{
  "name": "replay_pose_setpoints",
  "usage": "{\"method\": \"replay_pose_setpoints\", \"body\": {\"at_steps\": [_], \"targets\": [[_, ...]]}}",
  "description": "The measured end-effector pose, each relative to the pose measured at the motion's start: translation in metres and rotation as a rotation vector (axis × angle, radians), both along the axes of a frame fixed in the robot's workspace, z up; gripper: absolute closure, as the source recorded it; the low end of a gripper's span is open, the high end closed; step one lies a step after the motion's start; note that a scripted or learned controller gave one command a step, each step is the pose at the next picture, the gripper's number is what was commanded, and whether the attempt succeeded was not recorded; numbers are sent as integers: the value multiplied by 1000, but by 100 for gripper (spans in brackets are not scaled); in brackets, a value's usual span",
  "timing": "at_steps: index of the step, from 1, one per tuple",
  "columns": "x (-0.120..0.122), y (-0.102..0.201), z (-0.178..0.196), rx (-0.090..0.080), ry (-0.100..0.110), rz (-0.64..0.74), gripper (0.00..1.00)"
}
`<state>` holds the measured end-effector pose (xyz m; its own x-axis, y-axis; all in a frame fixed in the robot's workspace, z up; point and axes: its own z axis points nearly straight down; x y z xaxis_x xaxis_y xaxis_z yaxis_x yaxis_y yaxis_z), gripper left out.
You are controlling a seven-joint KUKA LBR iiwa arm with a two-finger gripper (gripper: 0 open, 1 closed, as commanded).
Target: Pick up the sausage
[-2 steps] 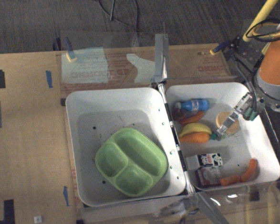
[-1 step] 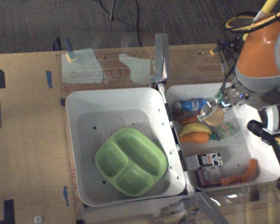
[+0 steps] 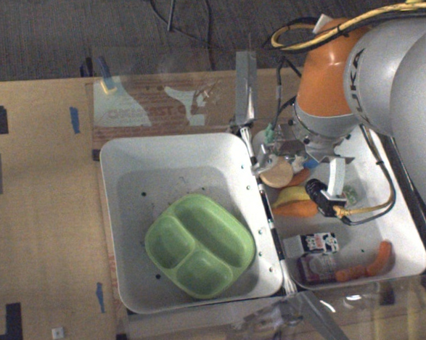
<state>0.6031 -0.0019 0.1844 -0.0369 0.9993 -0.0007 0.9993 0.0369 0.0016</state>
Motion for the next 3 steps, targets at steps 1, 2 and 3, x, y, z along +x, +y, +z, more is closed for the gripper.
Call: {"method": "replay_pose_setpoints", "body": {"at_steps": [1,2,3], "targets": [[-58,1,0,1,1,683,100],[-51,28,18,-3,-5,1104,100],[-6,147,-69,-4,-8,1490,100]]}}
